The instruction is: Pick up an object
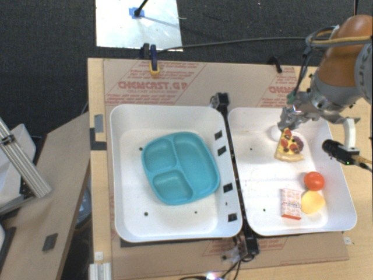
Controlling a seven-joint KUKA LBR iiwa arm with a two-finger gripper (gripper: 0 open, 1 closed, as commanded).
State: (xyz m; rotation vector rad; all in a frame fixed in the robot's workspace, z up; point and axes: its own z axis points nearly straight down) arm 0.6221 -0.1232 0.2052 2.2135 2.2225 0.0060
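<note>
Dark carpet surrounds a wooden bench (175,80), seen from above at a slant, with printed brown paper under two shallow white bins set side by side. At the top of the view a pale square sheet (139,15) lies on the carpet.

Inside the left bin (125,156) sits a teal plate with three compartments (179,167), tilted slightly and near the bin's middle.

Four small things lie in the right bin (256,174). A toy pizza slice (289,145) rests toward the far right part of that bin. Nearer the camera are a red tomato (314,181), a yellow lemon-like fruit (313,202) just below the tomato and almost touching it, and a small red-and-white box (290,203) lying just to the fruit's left.

From the right, a grey arm with an orange band (344,57) reaches over the right bin. Its gripper (289,120) hangs directly above the top end of the pizza slice, very close to it. Whether the fingers are spread or pressed together is too small and dark to tell.
</note>
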